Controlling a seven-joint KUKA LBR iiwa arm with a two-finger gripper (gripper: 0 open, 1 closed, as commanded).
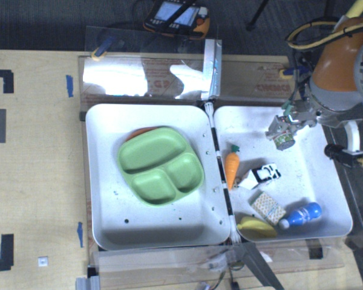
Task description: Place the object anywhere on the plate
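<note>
One tool over right bin, grip unclear

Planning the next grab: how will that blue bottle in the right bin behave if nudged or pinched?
The blue bottle lies on its side, so a nudge would probably roll it. It looks like smooth plastic, so fingers may slip. It touches the patterned box, which may crowd a grasp.

Two bins — one plate, one carrot, one bottle
</note>
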